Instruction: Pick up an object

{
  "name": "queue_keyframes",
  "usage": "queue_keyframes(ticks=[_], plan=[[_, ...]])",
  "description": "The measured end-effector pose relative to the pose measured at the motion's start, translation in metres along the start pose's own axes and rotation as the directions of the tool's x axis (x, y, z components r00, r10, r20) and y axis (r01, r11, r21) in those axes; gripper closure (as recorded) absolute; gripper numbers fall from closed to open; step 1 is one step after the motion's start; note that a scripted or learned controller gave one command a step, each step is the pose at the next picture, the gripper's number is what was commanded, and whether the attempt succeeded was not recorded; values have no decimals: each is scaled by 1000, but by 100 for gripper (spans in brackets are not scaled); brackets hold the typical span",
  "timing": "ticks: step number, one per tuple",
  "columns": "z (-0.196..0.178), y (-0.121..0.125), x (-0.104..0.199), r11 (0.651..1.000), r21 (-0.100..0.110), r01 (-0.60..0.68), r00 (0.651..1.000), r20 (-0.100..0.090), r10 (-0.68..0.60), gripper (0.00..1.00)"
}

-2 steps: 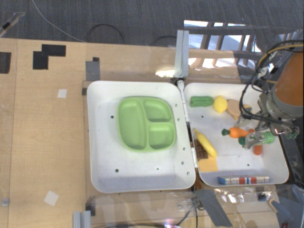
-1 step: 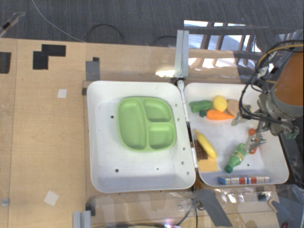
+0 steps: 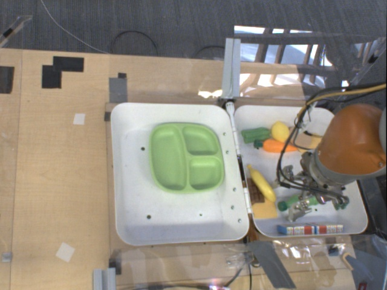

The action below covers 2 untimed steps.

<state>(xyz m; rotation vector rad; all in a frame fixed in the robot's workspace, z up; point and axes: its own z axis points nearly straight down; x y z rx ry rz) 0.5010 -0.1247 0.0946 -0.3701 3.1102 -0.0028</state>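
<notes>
My gripper (image 3: 300,205) reaches down into the right bin (image 3: 361,221), under the orange band of the arm (image 3: 354,141). Its metal fingers are low among the toys, next to a small green piece (image 3: 284,205). To its left lie a yellow banana (image 3: 262,184) and a tan block (image 3: 264,209). Toward the bin's back lie a green vegetable (image 3: 256,134), an orange carrot (image 3: 277,145) and a yellow lemon (image 3: 280,130). A flat box with red, white and blue print (image 3: 310,229) lies by the front wall. The arm hides the bin's right half.
The left bin (image 3: 130,222) holds a green divided plate (image 3: 185,156) in its middle. A metal post (image 3: 230,71) stands behind the seam between the bins. Black cables (image 3: 302,116) loop over the right bin's back. Wooden benchtop (image 3: 54,180) extends to the left.
</notes>
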Motion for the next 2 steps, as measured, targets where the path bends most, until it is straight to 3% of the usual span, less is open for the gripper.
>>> queue_keyframes(ticks=[1,2], plan=[[2,2,-80,993,-2,-118,993,2,118,0],[7,-9,-123,995,0,-103,995,4,103,0]])
